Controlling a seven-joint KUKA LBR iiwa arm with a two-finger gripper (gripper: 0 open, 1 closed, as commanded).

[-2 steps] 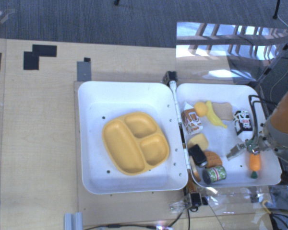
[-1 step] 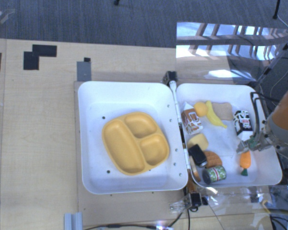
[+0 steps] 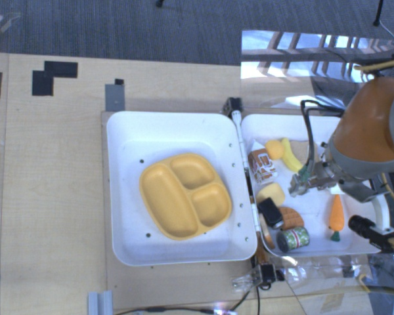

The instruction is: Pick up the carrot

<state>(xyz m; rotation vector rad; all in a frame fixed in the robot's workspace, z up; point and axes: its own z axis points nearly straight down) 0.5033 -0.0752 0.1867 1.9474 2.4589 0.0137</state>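
Note:
The carrot (image 3: pixel 336 214), orange with a small green top pointing toward the front, lies in the right bin (image 3: pixel 315 125) near its front right corner. The gripper (image 3: pixel 301 182) hangs over the middle of that bin, a short way left of the carrot and slightly behind it, with nothing visibly held. The arm's orange band (image 3: pixel 371 120) and grey wrist cover the bin's back right part.
The right bin also holds a banana (image 3: pixel 290 155), a brown packet (image 3: pixel 262 166), a yellow block (image 3: pixel 270 192), a black item (image 3: pixel 270 210), a brown bun (image 3: pixel 290 216) and a green can (image 3: pixel 293 238). A yellow divided plate (image 3: pixel 184 195) lies in the left bin (image 3: pixel 128 143).

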